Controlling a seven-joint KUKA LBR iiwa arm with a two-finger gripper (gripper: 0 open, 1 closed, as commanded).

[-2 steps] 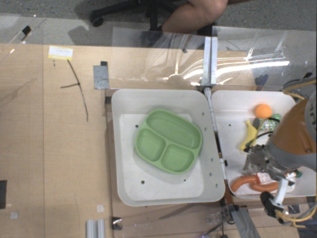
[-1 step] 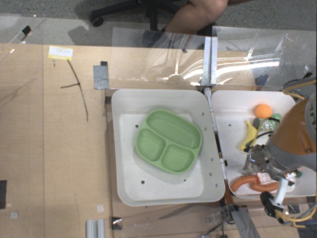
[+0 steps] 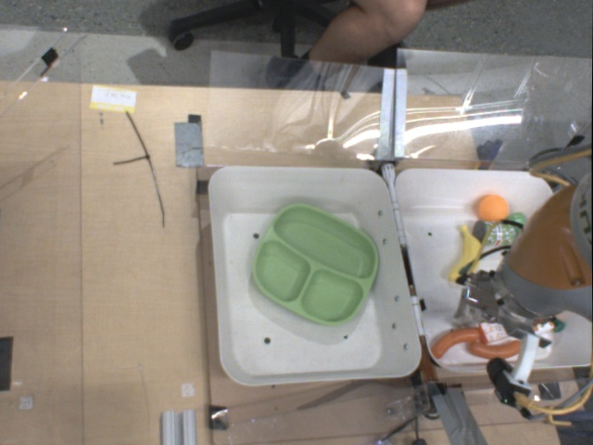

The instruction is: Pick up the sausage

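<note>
Arm hovering with its gripper [image 3: 491, 318] directly over the sausage [image 3: 471, 342] lying at the right bin's [image 3: 426, 211] near edge, jaw state indiscernible; the curved sausage is risking slipping against the wall.

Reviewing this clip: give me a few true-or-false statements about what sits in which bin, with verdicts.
1. The green plate lies in the left bin. True.
2. The sausage lies on the green plate. False: it lies in the right bin, near its front edge.
3. The banana is in the right bin. True.
4. The orange ball sits in the left bin. False: it is in the right bin, beyond the banana.
5. The gripper is above the right bin. True.
</note>
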